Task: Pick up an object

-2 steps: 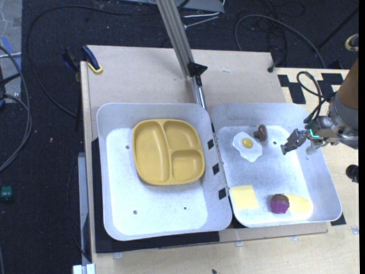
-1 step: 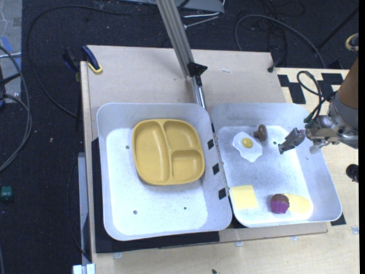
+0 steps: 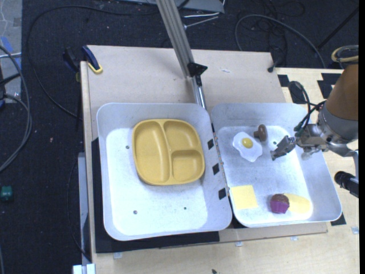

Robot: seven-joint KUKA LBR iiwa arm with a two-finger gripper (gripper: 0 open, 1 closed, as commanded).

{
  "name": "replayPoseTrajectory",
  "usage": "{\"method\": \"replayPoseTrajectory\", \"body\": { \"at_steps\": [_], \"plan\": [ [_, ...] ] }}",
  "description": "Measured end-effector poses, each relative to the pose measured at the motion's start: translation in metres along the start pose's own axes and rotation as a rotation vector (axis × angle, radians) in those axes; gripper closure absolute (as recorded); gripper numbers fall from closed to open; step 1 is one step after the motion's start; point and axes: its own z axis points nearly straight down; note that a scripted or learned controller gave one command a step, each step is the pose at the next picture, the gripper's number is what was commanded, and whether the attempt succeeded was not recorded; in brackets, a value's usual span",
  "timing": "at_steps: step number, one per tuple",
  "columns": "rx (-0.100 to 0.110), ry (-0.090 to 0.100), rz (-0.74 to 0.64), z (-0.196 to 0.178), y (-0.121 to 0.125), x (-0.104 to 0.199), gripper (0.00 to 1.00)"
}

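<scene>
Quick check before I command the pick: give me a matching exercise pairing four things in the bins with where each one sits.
Things:
1. yellow divided plate
2. fried egg
3. yellow square slice
4. purple object

Places:
A. right bin, near edge, beside a pale yellow piece
B. left bin, roughly in the middle
C. right bin, far part, next to a small brown item
D. right bin, near left corner

Pairs: 1-B, 2-C, 3-D, 4-A. The end effector hovers just right of the egg.
</scene>
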Motion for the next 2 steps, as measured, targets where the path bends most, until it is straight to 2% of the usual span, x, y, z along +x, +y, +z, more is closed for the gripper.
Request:
{"method": "replayPoseTrajectory", "body": {
  "at_steps": [2],
  "plan": [
    [-0.003, -0.001, 0.0, 0.102, 0.01, -0.001, 0.0]
  ]
}}
